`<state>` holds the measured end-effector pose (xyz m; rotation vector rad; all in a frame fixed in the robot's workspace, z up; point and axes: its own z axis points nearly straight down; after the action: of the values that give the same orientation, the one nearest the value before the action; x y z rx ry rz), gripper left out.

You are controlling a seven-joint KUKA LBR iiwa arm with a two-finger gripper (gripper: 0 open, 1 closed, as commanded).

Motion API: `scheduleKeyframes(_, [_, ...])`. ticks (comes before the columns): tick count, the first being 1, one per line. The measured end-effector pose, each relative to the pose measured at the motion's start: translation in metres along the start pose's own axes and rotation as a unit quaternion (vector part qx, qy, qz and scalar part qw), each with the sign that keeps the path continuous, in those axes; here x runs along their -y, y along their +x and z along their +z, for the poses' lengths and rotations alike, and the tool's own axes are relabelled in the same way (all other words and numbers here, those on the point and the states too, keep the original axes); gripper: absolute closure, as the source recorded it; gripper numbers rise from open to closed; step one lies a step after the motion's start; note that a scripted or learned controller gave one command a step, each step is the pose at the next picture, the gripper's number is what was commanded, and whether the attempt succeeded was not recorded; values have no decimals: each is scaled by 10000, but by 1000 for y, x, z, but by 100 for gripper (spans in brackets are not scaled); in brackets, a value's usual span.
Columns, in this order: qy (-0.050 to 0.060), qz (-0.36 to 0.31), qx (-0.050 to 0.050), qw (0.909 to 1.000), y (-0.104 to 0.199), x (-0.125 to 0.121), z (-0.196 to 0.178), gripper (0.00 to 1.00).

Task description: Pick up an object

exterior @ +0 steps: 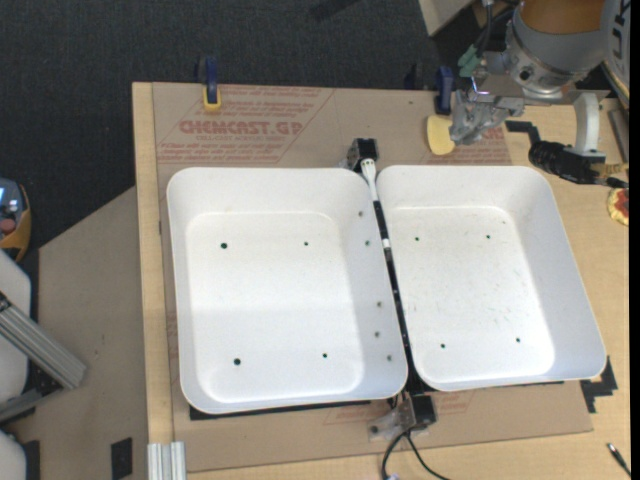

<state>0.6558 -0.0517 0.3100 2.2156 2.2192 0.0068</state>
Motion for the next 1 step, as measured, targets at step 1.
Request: scheduleKeyframes(1, [12,36,16,10000,-85,-11,2,100])
